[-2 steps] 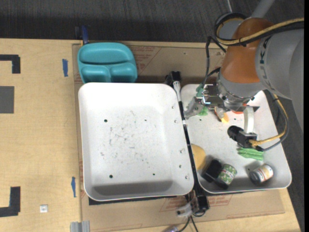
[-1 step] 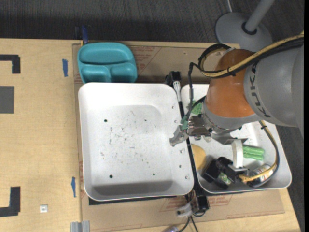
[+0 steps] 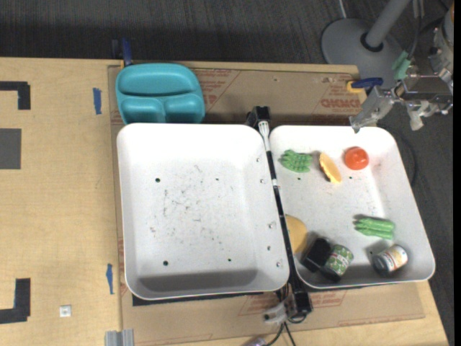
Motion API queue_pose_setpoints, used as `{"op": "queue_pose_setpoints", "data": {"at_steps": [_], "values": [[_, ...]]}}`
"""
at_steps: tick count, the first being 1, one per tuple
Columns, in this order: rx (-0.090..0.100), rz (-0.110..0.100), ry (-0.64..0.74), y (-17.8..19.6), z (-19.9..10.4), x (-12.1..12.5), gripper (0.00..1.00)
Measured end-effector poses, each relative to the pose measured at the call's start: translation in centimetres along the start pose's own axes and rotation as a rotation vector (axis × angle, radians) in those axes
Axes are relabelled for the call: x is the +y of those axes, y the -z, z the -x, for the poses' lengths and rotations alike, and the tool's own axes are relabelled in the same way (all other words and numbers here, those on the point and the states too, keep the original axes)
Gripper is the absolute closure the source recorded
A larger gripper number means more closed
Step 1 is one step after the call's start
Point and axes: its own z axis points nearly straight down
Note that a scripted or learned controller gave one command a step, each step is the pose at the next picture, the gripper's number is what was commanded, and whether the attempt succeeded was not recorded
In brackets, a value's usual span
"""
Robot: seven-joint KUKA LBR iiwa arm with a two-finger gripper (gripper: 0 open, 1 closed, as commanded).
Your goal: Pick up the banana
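Small, light, probably rigid toy banana (image 3: 330,168) in right bin (image 3: 410,186), best pinched across its middle; gripper (image 3: 371,114) state unclear.

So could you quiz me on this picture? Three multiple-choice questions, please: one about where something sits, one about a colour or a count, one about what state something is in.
1. Where does the banana lie?
A. In the left bin
B. In the right bin, between a green toy and the tomato
C. On the teal tray

2. What colour is the divided tray behind the bins?
A. Teal
B. Red
C. Yellow

3. How does the gripper stand to the banana?
A. Clamped on it
B. Lifting it clear
C. Apart from it, near the bin's far rim

Answers: 1 B, the yellow piece sits in the right bin's far half; 2 A, it is plainly teal; 3 C, bare bin floor separates them.
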Motion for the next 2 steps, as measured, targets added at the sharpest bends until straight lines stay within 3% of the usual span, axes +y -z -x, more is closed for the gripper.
{"op": "queue_pose_setpoints", "data": {"at_steps": [1, 2], "values": [[0.001, -0.003, -0.041, -18.2, -3.5, 0.2, 0.0], [0.002, -0.005, 0.088, -23.1, -13.0, -0.6, 0.0]]}}
